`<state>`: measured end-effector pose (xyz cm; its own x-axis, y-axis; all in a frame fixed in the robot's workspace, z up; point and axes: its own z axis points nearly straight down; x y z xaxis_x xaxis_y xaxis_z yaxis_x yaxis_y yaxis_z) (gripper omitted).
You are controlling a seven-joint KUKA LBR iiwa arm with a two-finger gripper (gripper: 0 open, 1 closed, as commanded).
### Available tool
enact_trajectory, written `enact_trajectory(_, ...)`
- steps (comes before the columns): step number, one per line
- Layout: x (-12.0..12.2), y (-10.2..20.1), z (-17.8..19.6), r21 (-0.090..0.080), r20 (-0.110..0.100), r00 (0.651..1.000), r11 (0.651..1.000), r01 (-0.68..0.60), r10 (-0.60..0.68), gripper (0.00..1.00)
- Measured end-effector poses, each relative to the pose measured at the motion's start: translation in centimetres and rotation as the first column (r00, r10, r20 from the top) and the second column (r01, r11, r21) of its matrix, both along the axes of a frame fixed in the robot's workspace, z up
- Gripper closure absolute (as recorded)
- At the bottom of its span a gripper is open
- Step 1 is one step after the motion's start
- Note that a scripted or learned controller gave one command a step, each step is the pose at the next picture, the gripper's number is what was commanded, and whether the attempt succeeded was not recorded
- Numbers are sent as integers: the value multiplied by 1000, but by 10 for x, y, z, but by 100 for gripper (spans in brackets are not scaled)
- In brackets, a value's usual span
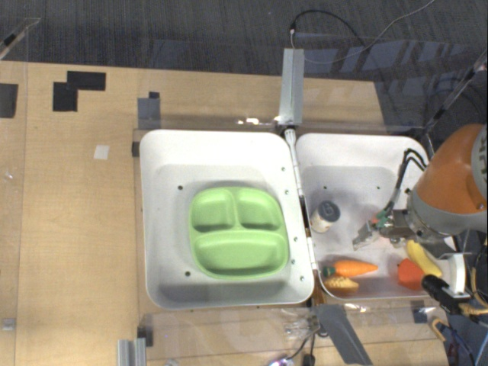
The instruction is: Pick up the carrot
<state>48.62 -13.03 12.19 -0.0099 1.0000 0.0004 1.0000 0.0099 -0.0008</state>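
Green divided plate sits in left bin. Carrot lies in right bin near its front wall, pointed tip to the right, just beside a small yellow piece. Likely light, rigid, smooth plastic; best pinched across the thick middle. End effector hangs above and right of carrot, apart from it; cannot tell its state. Arm enters from right, angled down-left.

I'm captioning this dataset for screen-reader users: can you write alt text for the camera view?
A grey and orange robot arm reaches from the right into the right-hand white bin, its claw poised just above an orange carrot lying near the bin's front edge. The left bin holds a green divided tray.
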Motion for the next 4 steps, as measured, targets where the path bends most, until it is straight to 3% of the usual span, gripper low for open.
enact_trajectory(1,40,-75,-11,-1,2,982,982,-187,187,0)
enact_trajectory(2,6,7,-28,1,0,986,986,-166,166,0)
enact_trajectory(3,79,-21,25,-1,2,995,995,-95,95,0)
enact_trajectory(4,10,8,-32,-2,15,998,998,69,-69,0)
